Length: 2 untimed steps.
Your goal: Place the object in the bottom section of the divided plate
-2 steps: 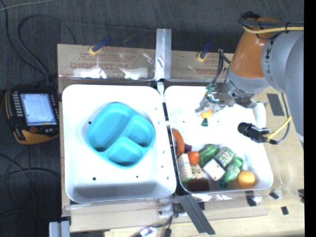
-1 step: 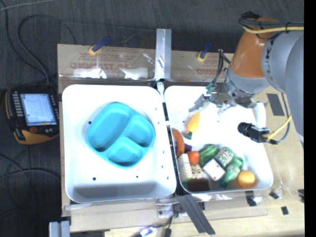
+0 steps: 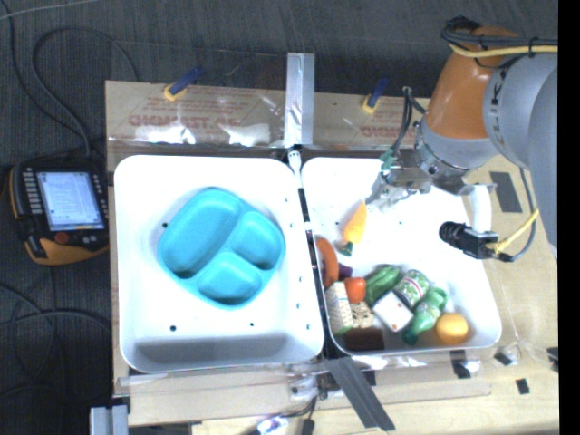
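Note:
A blue divided plate [image 3: 220,243] lies in the left white bin [image 3: 145,333], with its smaller bottom section [image 3: 231,281] toward the near side. My gripper [image 3: 388,191] hovers over the far part of the right bin [image 3: 485,288]. Just below and left of it, an orange-yellow carrot-like piece [image 3: 355,224] lies on the bin floor, apart from the gripper. I see nothing held under the gripper.
The near half of the right bin is crowded with toy food: a reddish sausage [image 3: 327,259], a tomato [image 3: 355,289], green vegetables [image 3: 384,280], a can [image 3: 414,288], a white box [image 3: 391,313] and an orange [image 3: 451,326]. A teach pendant [image 3: 59,207] sits left of the bench.

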{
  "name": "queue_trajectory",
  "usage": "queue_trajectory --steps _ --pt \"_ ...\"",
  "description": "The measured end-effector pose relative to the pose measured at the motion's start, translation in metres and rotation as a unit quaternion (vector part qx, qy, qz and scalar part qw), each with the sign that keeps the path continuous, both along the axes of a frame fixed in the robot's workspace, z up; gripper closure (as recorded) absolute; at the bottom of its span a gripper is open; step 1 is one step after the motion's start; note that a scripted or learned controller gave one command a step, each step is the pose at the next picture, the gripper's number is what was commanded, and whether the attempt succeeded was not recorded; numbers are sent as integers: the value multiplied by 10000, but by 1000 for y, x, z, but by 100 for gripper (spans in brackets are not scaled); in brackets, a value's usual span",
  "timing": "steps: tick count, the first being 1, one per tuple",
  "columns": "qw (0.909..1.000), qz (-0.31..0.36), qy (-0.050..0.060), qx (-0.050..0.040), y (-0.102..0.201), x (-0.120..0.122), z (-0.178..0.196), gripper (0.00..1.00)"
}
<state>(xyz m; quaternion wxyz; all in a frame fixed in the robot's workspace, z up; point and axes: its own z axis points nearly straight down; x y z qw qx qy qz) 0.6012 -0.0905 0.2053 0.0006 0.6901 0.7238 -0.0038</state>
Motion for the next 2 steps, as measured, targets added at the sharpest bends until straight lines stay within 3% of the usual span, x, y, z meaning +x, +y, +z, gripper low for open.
queue_trajectory --steps 1,2 --pt "9986 537 -1 32 81 -31 -23 100" --pt "9986 535 -2 33 81 -31 -23 0"
